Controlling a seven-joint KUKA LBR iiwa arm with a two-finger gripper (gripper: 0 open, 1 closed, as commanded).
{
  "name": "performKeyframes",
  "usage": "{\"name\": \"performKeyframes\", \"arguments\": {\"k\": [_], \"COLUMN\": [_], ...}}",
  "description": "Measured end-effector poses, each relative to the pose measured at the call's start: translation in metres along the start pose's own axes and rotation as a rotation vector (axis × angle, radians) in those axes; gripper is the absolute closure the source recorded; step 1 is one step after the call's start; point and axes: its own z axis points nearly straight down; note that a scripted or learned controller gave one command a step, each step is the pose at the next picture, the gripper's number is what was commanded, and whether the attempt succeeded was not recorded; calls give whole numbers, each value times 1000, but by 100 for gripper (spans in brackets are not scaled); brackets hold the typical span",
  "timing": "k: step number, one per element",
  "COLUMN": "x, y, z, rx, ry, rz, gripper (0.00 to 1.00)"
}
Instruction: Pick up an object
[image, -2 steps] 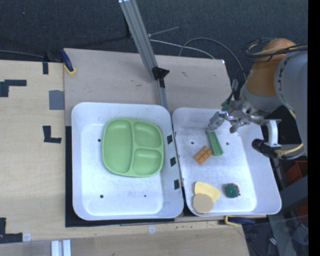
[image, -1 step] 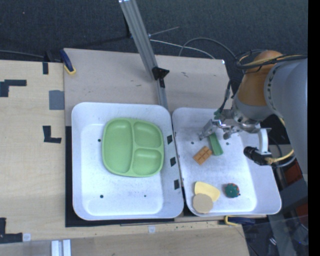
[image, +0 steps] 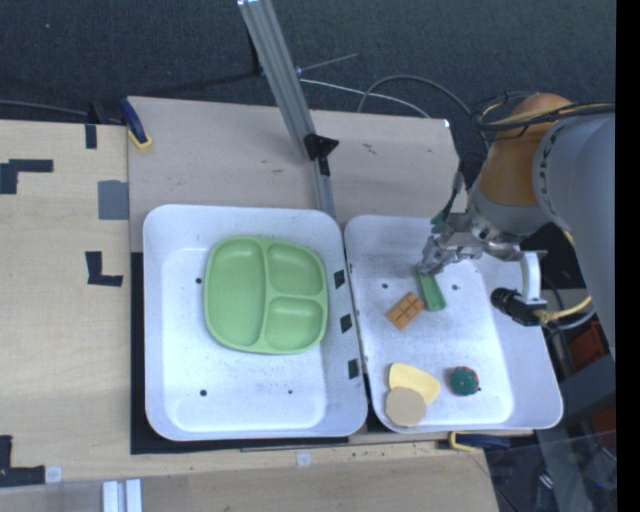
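Note:
My gripper hangs over the upper middle of the right bin, reaching in from the right. A small green stick-shaped piece lies slanted directly under the gripper tip, its upper end meeting the tip. An orange-brown waffle-like block rests just to the lower left of the green piece. Near the bin's front lie a yellow piece, a tan round disc touching it, and a small dark green and red ball-like object.
The left bin holds a light green divided plate. A metal pole slants up from the bins' shared back edge. Cables loop behind the right bin, and the arm's body fills the right side.

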Motion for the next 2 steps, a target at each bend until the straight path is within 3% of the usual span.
{"name": "performKeyframes", "arguments": {"k": [2], "x": [7], "y": [-4], "z": [-112], "rx": [-7], "ry": [-1], "rz": [2], "gripper": [100]}}
